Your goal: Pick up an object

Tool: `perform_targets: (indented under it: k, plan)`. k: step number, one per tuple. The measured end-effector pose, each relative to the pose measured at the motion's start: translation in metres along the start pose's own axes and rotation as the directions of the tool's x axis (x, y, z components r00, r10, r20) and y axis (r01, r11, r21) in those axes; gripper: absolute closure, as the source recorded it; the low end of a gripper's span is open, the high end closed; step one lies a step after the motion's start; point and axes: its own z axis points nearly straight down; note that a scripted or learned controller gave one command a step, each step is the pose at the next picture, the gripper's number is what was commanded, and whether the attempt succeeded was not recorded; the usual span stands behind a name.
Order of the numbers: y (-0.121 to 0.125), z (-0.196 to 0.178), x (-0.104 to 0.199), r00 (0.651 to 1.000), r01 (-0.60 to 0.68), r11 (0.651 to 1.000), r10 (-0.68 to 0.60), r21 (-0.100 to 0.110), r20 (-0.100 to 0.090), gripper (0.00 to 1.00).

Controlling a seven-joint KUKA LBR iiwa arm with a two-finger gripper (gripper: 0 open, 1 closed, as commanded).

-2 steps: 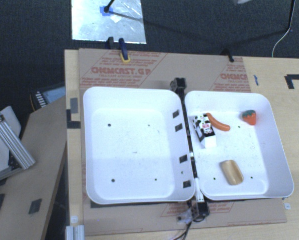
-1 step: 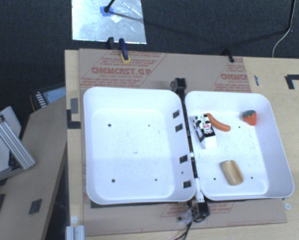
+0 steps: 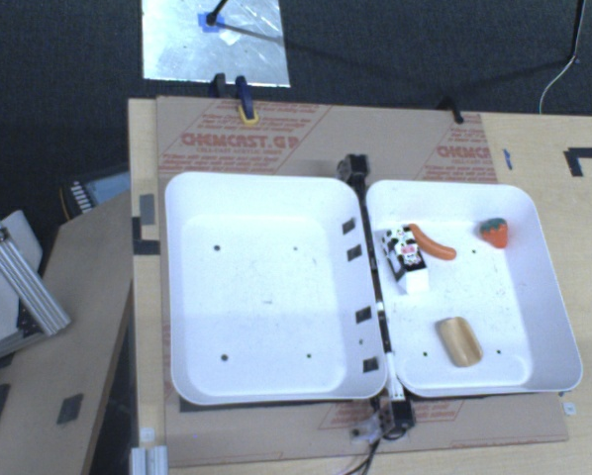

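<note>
Plainly, everything worth grabbing lies in the right bin (image 3: pixel 548 295), the one on the side my arm comes in from, so the reach is short and need not cross the divider toward the left bin (image 3: pixel 192 265).

Whether the gripper is open or closed I cannot tell from this view, so I would not count on either.

Four things lie there. A tan block (image 3: pixel 459 341) sits alone toward the near edge of the bin, well apart from the rest. Its long axis runs slightly aslant, from upper left to lower right in the view. A small red and green toy (image 3: pixel 493 231) lies by itself near the far right corner. Close against the divider is a black and white box (image 3: pixel 406 256), its long axis running almost parallel to the divider. An orange stick (image 3: pixel 434 242) slants down to the right from its top end, touching or overlapping it; I cannot tell which.

My judgement is that the tan block is the safest target. It has bare floor all round it, and the grip should close across its short side, at right angles to that slanted axis. The box and stick crowd each other and the wall.
</note>
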Motion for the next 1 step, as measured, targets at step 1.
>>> perform_targets:
  k: [1]
  plan:
    - [0.0005, -0.0117, 0.0001, 1.000, 0.003, 1.000, -0.003, -0.008, -0.001, 1.00]
